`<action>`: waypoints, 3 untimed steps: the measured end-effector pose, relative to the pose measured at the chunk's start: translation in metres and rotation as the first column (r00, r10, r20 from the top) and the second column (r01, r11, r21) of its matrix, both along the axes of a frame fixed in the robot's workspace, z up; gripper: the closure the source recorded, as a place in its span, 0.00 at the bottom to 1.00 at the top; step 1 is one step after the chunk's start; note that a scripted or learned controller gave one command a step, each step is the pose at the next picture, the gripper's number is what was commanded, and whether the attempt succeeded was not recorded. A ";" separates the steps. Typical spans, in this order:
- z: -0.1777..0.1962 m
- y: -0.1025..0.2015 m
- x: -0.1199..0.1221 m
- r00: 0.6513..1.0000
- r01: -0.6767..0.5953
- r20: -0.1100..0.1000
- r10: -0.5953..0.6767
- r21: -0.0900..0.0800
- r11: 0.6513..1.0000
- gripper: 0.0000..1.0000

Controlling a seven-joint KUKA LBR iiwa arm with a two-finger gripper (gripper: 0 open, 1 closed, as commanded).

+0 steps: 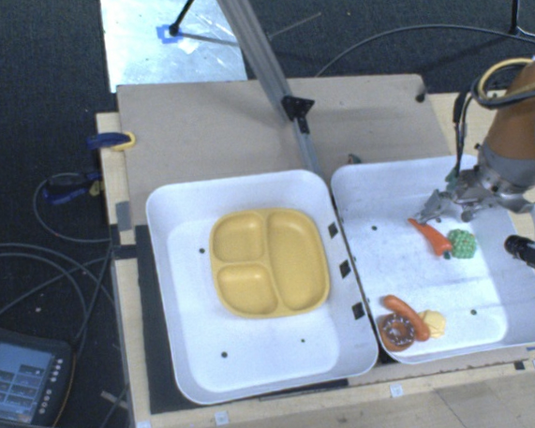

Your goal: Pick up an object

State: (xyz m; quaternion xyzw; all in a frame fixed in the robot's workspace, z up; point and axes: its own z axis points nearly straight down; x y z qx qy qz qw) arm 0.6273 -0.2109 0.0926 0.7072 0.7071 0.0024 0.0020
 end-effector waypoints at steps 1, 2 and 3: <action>0.015 -0.001 0.003 1.000 -0.001 0.009 0.001 -0.003 1.000 1.00; 0.079 0.005 0.007 1.000 -0.006 0.003 0.006 -0.003 1.000 1.00; 0.142 -0.003 0.008 1.000 -0.006 0.003 0.006 -0.004 1.000 1.00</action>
